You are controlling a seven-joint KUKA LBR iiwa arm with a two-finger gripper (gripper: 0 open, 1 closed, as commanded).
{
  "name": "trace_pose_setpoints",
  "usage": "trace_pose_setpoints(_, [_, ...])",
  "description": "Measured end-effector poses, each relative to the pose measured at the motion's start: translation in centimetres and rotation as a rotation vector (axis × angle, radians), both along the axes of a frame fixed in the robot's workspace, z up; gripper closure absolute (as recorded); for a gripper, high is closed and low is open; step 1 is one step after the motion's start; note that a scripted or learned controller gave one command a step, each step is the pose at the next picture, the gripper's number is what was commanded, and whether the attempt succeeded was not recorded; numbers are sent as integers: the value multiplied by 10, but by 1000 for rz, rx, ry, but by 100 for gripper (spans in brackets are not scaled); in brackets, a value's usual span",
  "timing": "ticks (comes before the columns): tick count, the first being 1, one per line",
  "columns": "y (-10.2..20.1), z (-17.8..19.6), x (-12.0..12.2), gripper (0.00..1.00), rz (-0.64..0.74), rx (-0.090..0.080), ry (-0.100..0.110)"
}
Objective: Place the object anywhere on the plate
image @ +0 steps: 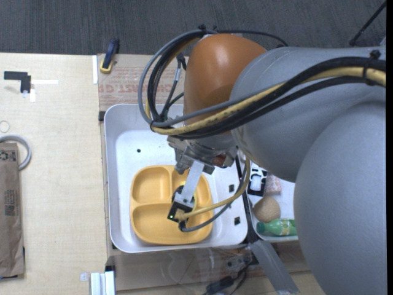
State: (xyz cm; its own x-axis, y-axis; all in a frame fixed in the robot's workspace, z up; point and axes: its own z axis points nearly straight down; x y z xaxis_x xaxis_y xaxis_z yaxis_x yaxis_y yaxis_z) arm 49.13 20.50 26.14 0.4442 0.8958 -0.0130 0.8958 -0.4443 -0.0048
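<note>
A yellow plate (150, 192) with three compartments lies in the front part of the left white bin (123, 140). My gripper (206, 157) hangs over the plate's back right corner, mostly hidden under the orange wrist and grey arm. A small reddish-brown patch (218, 159) shows at the gripper; whether it is a held thing I cannot tell. In the right bin, a tan egg-shaped object (267, 209), a green object (279, 227) and a white and pink packet (264, 183) peek out from under the arm.
The arm covers most of the right bin. On the bench at left lie a brown paper bag (9, 208), a small black part (17, 78) and a blue and yellow tool (110, 55).
</note>
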Motion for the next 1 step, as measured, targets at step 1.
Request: trace_pose_setpoints(1, [0,0,0,0,0,0,0])
